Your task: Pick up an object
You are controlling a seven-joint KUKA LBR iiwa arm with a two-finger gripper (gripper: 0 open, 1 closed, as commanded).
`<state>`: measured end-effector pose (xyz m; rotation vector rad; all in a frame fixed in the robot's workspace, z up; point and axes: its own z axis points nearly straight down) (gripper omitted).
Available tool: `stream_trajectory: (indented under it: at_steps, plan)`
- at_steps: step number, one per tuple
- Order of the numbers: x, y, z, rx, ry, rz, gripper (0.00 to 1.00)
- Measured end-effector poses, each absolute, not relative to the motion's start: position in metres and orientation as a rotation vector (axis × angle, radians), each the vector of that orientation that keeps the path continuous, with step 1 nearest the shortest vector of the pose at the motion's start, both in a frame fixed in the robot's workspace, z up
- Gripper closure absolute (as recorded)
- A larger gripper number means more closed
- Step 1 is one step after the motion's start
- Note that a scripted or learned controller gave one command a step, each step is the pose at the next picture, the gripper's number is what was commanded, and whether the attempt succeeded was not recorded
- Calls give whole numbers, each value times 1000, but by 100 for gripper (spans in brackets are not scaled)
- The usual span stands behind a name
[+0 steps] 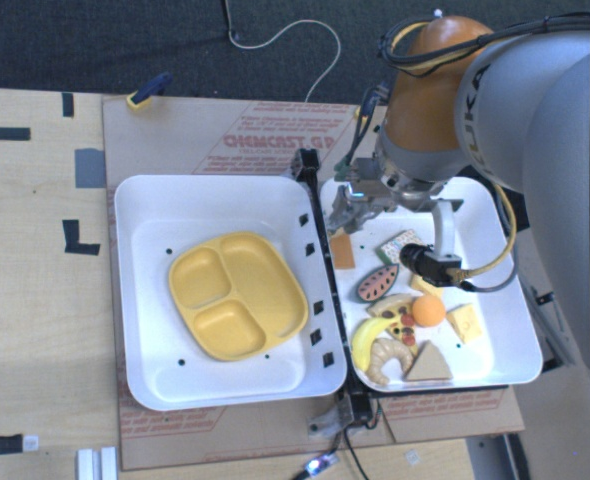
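claw [360, 206] over right bin [495, 368] at its 11 o'clock, open/closed: can't tell | toy food heap at bin's 6 o'clock: banana [367, 338], orange [428, 311], watermelon slice [377, 283] | likely light, rigid, slick plastic | pinch banana across its narrow middle | yellow divided tray [237, 294] in left bin [135, 268]

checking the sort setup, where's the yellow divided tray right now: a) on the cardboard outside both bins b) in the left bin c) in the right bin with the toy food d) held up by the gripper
b: the yellow divided tray lies flat on the floor of the left bin, while the toy food such as the banana and orange sits in the right bin.
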<state>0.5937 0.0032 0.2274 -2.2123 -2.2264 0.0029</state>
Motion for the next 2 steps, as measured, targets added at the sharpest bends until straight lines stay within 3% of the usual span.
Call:
stream_trajectory:
  at_steps: [2]
  plan:
    - [573,101,228,-2212,-2226,4,100]
